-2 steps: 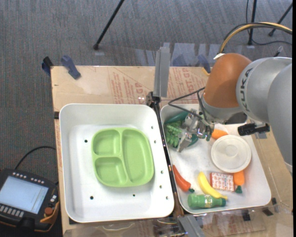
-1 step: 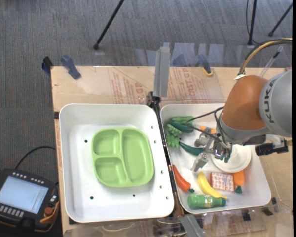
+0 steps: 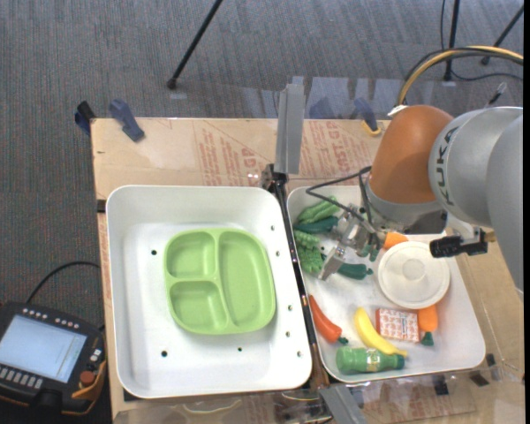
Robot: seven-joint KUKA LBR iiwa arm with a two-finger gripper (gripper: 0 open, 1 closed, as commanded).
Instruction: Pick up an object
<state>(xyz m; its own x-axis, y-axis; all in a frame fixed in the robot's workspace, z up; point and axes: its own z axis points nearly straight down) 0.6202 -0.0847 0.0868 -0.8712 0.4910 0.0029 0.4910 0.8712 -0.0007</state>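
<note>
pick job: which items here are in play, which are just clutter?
In play: gripper; right bin items: green veg, banana, chilli, green bottle, red packet, white bowl.

Clutter: green plate in left bin, pendant, tripod.

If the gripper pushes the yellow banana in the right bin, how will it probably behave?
The banana looks like smooth moulded plastic, so probably stiff, light and somewhat slippery. Its curved shape suggests it may pivot or rock rather than slide straight. The green bottle lies against it and would likely shift too.
</note>
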